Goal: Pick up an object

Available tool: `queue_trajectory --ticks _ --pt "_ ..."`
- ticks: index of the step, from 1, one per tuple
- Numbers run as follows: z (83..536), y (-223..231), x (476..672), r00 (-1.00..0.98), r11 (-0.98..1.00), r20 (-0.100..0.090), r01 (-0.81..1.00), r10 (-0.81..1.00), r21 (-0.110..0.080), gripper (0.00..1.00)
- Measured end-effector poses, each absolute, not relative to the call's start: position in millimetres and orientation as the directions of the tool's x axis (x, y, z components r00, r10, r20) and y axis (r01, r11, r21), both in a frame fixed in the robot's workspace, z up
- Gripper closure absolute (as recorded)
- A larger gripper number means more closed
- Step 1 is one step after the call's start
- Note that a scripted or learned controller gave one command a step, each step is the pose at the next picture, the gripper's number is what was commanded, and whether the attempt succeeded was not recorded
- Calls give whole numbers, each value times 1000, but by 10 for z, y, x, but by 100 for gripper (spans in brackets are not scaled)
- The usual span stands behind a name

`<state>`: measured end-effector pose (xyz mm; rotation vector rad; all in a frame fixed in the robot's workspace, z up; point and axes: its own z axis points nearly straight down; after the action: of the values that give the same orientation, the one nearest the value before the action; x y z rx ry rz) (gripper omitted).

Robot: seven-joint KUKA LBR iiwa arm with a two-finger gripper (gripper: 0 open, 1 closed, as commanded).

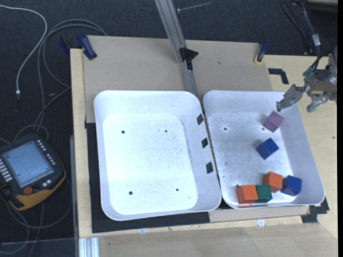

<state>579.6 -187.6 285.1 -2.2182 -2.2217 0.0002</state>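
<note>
Two white bins [147, 98], both speckled with fine dark dots. Right bin [308, 143] holds a pale purple block [273, 121], a blue block [267, 148], an orange block [247, 193], a green block [263, 193], another orange block [275, 180], and a second blue block [291, 184]. Bench [134, 63] tan. Gripper [301, 100] grey metal. Floor dark. Blue clamp [86, 46] at bench corner. Pendant [27, 170] grey with orange-yellow trim.

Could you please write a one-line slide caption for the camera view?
Open hand hovers above a purple block in the right bin.
</note>
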Motion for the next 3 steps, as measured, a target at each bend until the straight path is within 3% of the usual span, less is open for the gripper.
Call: queue_trajectory --ticks 1,2,3 --pt "3549 -1804 5568 -2 2 -3 1000 1000 10 0" --pt "3349 -1704 5026 1 -1 2 1000 1000 -4 0" --pt "1422 -1830 5367 0 0 4 1000 1000 -9 0"
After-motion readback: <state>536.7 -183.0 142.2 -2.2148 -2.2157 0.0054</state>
